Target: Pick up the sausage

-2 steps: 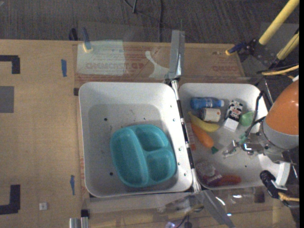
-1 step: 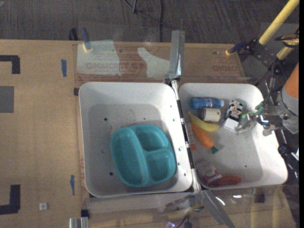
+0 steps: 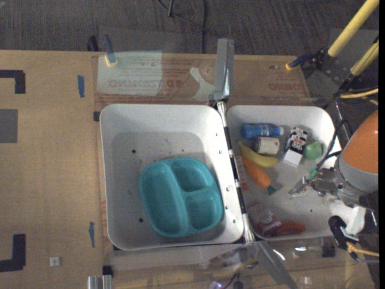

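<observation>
Pincer (image 3: 301, 187) hovering mid-right, grip state unclear; sausage (image 3: 287, 227) lying lower right; lowering squarely across it advisable.

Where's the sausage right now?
The sausage lies in the right bin, against its near wall, below the carrot and beside a clear packet.

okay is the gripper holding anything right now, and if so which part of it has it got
Nothing shows between its fingers. The gripper hangs over bare floor of the right bin, apart from the sausage lying near that bin's front edge and from the carrot.
</observation>
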Robot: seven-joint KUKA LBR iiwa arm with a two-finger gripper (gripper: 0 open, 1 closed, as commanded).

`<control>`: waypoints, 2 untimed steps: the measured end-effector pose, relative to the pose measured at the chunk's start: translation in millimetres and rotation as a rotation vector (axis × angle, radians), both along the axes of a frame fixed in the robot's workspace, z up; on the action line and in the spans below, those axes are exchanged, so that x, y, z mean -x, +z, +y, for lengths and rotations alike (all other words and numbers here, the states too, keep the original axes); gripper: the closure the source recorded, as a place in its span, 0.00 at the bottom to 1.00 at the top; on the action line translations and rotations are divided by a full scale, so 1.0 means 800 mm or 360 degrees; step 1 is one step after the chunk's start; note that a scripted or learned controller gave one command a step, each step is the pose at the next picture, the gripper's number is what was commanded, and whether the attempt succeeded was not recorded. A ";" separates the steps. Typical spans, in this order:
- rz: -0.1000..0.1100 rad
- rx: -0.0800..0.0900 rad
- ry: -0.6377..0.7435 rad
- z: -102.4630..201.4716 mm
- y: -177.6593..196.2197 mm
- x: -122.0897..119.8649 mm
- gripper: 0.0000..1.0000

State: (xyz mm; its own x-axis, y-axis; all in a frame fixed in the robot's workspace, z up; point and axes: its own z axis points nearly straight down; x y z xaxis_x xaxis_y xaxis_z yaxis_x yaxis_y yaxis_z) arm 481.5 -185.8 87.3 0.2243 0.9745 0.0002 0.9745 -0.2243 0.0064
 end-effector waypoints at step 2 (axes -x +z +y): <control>0.0013 -0.0004 0.0515 0.040 0.010 0.003 0.00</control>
